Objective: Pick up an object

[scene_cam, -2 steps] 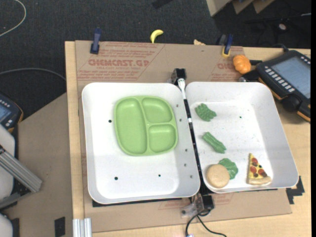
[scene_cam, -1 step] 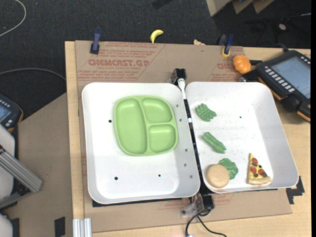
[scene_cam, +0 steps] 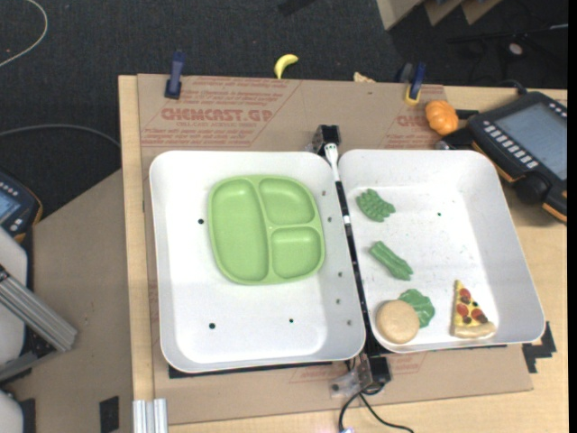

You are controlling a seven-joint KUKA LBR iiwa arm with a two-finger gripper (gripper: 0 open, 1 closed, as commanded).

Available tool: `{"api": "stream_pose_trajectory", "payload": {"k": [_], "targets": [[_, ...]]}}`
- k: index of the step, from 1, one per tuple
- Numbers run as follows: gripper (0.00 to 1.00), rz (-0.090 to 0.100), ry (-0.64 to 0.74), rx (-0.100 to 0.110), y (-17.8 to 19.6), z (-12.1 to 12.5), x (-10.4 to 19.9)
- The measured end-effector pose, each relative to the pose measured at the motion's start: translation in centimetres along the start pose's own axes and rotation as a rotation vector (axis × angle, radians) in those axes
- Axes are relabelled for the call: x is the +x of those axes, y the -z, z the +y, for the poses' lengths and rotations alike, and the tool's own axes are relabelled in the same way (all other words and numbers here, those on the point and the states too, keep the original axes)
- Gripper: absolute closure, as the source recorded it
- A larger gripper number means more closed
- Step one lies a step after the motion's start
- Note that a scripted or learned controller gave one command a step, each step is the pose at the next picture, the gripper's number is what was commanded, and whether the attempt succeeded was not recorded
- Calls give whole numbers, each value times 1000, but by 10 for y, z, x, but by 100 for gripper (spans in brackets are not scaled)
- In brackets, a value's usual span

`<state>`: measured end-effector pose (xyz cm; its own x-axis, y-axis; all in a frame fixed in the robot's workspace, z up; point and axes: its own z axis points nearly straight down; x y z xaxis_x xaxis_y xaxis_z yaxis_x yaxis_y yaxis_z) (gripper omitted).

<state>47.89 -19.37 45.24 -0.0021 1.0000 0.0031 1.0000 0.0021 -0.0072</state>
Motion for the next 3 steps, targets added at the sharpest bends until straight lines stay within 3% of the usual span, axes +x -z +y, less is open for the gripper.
{"api": "stream_pose_trajectory", "payload": {"k": [1, 2, 3], "targets": [[100, -10, -3, -19, 89, 23, -32], [100, 0, -2, 1, 4, -1, -11], [100, -9, -3, -18, 88, 0, -31]]}}
